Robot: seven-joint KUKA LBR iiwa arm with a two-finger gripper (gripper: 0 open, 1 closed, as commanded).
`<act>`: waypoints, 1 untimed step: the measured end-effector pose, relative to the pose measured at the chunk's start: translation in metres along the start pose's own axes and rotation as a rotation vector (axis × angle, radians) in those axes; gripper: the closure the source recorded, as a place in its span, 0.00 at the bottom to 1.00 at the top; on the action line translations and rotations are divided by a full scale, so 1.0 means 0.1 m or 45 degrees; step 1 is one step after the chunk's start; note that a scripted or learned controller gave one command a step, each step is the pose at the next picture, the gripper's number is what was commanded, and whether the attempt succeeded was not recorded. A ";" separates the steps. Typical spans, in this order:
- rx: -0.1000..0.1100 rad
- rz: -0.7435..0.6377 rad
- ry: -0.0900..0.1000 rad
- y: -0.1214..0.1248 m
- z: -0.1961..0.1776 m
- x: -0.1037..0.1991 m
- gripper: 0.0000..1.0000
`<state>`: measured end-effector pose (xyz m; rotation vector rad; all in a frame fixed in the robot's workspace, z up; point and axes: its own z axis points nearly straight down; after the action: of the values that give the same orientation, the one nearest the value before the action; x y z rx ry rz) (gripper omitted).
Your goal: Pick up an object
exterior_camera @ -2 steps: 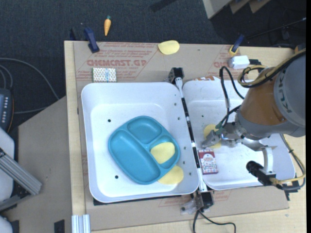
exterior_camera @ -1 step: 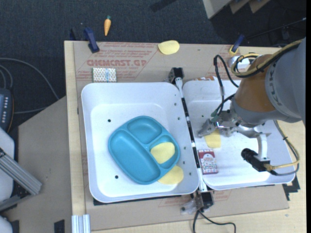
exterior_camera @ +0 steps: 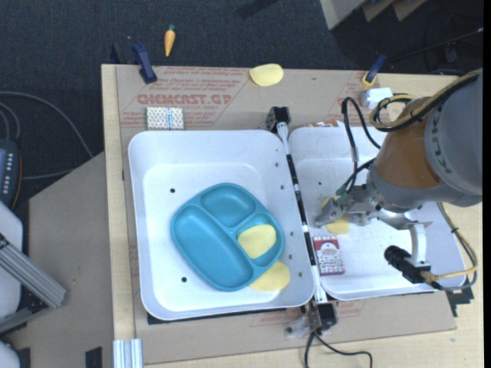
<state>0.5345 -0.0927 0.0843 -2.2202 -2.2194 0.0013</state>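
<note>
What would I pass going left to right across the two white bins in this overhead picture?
Left bin's wall → blue divided tray → yellow piece on the tray → black divider between the bins → small red box → grey arm with orange band.

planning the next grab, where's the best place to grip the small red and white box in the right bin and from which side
The red and white box lies flat by the right bin's left wall. Probably come straight down and pinch its two long edges; they look narrower. The wall side looks tight for a finger.
</note>
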 end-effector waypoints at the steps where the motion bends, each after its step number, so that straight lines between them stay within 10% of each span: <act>1: -0.002 0.000 0.000 0.00 -0.10 0.00 1.00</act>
<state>0.5349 -0.0925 0.0942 -2.2216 -2.2200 -0.0002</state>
